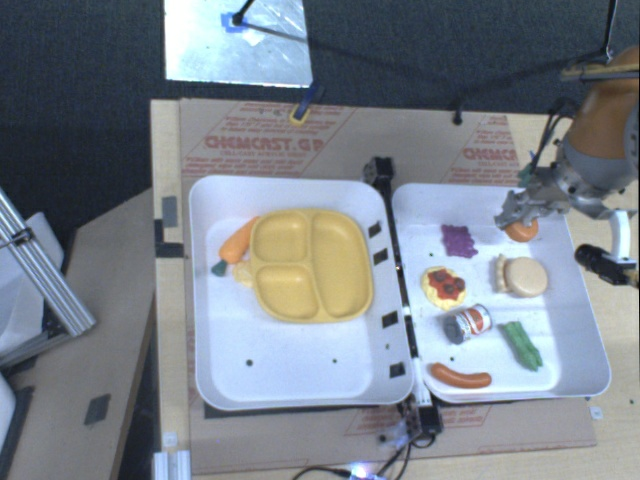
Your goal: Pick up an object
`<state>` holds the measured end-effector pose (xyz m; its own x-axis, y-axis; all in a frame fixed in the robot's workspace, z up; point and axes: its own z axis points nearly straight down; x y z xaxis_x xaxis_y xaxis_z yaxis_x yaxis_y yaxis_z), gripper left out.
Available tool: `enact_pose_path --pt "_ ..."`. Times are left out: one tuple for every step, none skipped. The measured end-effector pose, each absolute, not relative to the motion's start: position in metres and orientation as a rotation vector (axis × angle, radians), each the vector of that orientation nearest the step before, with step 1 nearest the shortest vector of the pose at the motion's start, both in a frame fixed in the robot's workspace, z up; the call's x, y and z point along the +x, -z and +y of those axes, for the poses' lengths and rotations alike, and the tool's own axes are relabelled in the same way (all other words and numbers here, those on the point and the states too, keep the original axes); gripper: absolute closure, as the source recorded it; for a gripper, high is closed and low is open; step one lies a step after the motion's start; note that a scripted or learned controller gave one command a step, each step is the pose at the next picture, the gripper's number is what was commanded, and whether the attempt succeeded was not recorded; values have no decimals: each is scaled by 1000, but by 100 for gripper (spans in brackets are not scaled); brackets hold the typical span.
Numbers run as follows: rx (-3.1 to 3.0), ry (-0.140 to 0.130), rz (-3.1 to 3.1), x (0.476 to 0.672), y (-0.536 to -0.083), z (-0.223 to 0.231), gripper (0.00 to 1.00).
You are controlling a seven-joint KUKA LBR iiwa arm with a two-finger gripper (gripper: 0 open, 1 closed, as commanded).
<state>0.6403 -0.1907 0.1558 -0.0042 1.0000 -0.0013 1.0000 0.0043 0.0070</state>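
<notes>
Orange round item (521, 231) in right bin (590, 308) | gripper (518, 213) right above it | jaw state unclear

The grey arm reaches in from the right, pincer (520, 215) lowered.

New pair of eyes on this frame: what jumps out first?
The yellow tray, with three compartments, fills much of the left bin, an orange carrot lying against its left rim. The right bin holds scattered toy food: purple grapes, a pizza, a burger, a can, a green vegetable and a hot dog. The end effector hangs at that bin's far right corner, right over a small orange piece.
</notes>
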Motion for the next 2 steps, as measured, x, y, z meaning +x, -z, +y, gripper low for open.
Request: enact_pose_path --pt "2210 -8 2222 645 -216 -182 100" --pt "2213 -4 2224 646 -226 -181 100"
